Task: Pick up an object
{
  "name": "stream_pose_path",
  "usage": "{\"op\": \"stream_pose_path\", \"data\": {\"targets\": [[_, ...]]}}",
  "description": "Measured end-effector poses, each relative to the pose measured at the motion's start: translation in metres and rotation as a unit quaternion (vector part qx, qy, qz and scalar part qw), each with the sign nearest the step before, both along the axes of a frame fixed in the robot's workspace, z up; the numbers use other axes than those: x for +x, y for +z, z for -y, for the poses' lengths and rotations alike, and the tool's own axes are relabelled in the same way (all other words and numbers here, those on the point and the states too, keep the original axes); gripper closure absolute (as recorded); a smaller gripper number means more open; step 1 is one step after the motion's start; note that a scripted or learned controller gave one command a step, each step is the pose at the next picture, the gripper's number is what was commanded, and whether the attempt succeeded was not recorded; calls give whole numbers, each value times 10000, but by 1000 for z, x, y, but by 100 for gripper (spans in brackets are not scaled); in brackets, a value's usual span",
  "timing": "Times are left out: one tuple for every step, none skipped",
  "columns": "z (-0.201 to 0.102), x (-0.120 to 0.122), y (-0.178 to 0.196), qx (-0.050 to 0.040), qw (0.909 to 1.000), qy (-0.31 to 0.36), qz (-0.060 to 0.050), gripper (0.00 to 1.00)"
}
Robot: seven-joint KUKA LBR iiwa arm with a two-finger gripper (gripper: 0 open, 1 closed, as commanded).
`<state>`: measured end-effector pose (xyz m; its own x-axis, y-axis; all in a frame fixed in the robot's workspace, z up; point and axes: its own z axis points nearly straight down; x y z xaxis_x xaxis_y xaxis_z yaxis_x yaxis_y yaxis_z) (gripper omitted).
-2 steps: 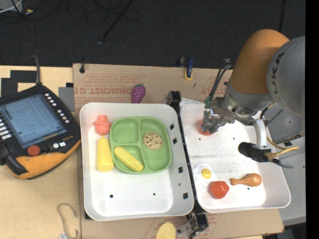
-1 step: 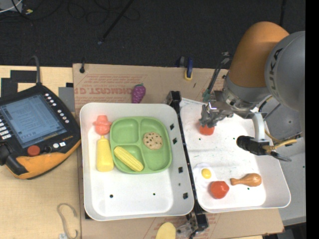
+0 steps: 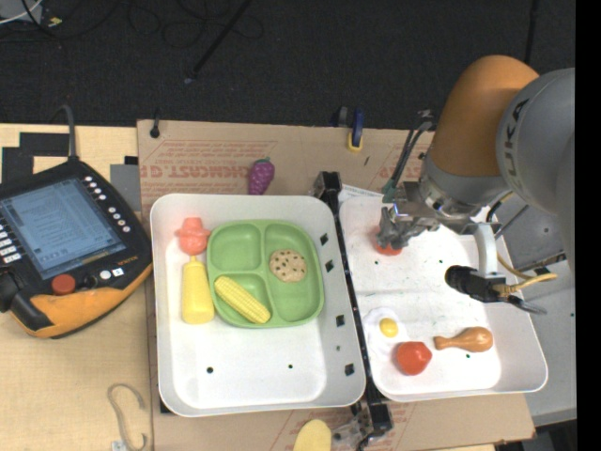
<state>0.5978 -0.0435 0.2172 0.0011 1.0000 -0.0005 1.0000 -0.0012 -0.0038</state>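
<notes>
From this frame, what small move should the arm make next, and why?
Probably close and lift straight up a little. The gripper is low in the right bin, right over a small red object near the bin's back left corner. I can't tell how the grip stands.

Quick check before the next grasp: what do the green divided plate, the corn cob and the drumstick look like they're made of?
Green divided plate: likely moulded plastic, even colour with a soft sheen. Corn cob: probably plastic toy food, uniform yellow with ridged rows. Drumstick: seemingly plastic too, smooth tan-orange surface with a faint highlight; rubber can't be excluded.
</notes>
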Motion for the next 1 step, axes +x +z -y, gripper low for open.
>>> {"op": "stream_pose_path", "data": {"targets": [[-2, 3, 21, 5, 10000, 2, 14, 100]]}}
